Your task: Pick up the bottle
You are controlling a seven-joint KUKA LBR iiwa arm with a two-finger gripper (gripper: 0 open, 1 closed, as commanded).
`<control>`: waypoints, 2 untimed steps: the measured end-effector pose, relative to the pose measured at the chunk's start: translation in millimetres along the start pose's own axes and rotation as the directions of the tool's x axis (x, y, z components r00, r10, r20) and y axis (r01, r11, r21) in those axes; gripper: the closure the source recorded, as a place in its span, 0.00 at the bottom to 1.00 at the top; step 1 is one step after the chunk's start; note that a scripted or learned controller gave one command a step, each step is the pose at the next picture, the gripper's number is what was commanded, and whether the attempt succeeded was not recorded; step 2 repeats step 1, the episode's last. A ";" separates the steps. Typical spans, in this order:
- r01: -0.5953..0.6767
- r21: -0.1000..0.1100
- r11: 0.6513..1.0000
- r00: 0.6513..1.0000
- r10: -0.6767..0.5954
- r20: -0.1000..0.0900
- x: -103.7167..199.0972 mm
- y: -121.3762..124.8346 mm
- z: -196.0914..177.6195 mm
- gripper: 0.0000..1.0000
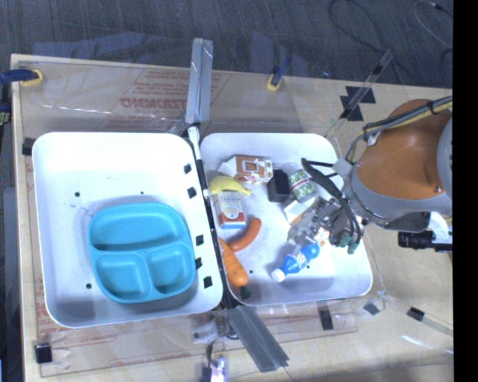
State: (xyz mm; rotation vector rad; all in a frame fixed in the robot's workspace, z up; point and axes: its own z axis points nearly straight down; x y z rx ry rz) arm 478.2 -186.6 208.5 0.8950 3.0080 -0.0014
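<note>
The bottle [296,262] lies on its side in the right bin [344,281], near the front right. It is clear with a blue label, and its white cap points to the front left. My gripper [317,224] hangs just above and behind the bottle's upper end, reaching in from the right under the orange wrist band [398,169]. Cables and metal parts blur its tip, and whether it touches the bottle is unclear.
The right bin also holds a banana [227,186], a small printed carton [253,168], a red and white box [231,211], a sausage [245,233], a carrot [235,268], a black block [280,185] and a green-labelled can [301,183]. A blue divided tray [142,251] lies in the left bin [56,173].
</note>
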 end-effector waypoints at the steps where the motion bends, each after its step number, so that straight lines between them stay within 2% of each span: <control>1: -0.001 0.000 1.000 1.000 0.001 0.000 0.0 -0.3 0.1 0.00; 2: -0.001 0.000 1.000 1.000 0.001 0.000 0.0 -0.3 0.1 0.00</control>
